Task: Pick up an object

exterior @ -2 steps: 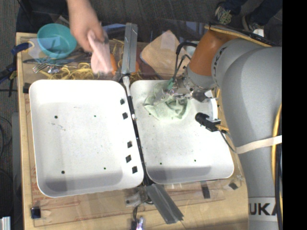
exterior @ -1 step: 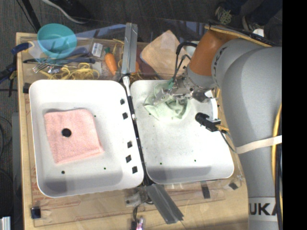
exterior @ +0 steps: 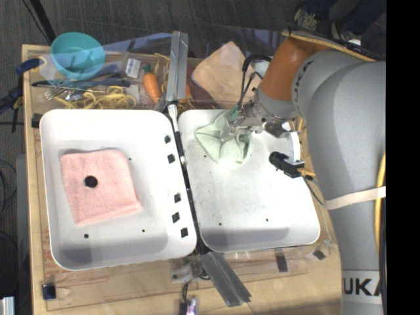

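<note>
Camera view: gripper (exterior: 241, 127) sits at the 12 o'clock end of the right bin (exterior: 262, 231), down in a crumpled pale green cloth (exterior: 226, 144). The cloth bunches up around the gripper, hiding its tips; I cannot tell their state, nor whether anything is held. The cloth looks light, soft and limp, likely to sag; a raised fold is the best hold. In the left bin (exterior: 59, 126) lies a flat pink towel (exterior: 98, 186) bearing a small black disc (exterior: 90, 182).

A towel (exterior: 100, 184) (a small disc (exterior: 90, 182) on it) lies in the left bin (exterior: 52, 126); a crumpled cloth (exterior: 226, 144), perhaps touching the gripper (exterior: 241, 127), lies in the right bin (exterior: 262, 215).
</note>
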Robot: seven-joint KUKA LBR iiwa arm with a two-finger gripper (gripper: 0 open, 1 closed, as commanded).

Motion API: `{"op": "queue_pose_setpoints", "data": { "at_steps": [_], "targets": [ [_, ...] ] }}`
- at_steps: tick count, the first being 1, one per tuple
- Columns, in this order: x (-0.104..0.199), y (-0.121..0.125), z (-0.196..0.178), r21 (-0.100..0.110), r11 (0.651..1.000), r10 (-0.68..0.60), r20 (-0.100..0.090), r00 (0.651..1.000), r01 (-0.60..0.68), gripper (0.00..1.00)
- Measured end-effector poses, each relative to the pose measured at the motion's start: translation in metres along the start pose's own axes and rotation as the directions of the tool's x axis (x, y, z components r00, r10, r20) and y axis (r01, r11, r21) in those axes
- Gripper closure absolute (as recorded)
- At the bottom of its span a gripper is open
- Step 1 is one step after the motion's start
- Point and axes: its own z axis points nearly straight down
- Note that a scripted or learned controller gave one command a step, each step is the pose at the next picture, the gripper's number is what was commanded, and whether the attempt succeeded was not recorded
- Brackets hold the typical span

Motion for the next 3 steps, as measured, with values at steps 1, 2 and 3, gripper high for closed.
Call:
{"op": "queue_pose_setpoints", "data": {
  "at_steps": [1, 2, 3],
  "targets": [
    [0.018, -0.027, -0.106, 0.003, 0.992, -0.125, -0.001, 0.992, 0.125, 1.0],
    [0.022, -0.002, -0.1, 0.003, 0.997, -0.08, 0.0, 0.997, 0.08, 1.0],
    [0.045, -0.001, -0.104, 0.006, 0.977, -0.214, -0.004, 0.977, 0.214, 1.0]
  ]
}}
